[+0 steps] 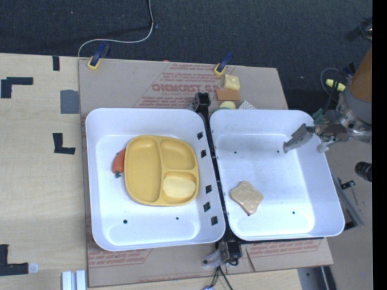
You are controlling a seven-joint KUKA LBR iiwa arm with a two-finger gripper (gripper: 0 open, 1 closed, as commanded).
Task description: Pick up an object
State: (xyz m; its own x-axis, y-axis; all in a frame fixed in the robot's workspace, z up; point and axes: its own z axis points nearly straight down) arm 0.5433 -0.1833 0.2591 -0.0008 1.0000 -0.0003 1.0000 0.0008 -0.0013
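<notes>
Gripper [309, 135]: at 3 o'clock in the view, over the right rim of the right bin [320, 180]; one grey finger [297, 139] slants toward 8 o'clock above the bin's upper right part, the rest a blurred cluster of metal and cable at the rim. How wide the fingers stand cannot be told; nothing is seen between them and they touch no object. Arm: grey, with an orange band [363, 80] toward 2 o'clock from the gripper. Right bin: white, shallow; holds a tan, bread-like piece [247, 197] at its 6 o'clock part, lying flat, well apart from the gripper. Left bin [97, 180]: white, shallow, touching the right bin along a black clipped seam; holds a yellow divided plate [151, 162] at its centre, with a pale yellow oval [179, 187] in the plate's compartment at 5 o'clock. An orange-red item [118, 161] peeks from under the plate's edge at 9 o'clock. Cardboard sheet [175, 83]: under both bins, on the table [36, 180], held by two clamps at its far edge. Small blocks [230, 88], yellow and tan, with a pale green round piece beside them, sit on the cardboard just beyond the bins at 12 o'clock.
</notes>
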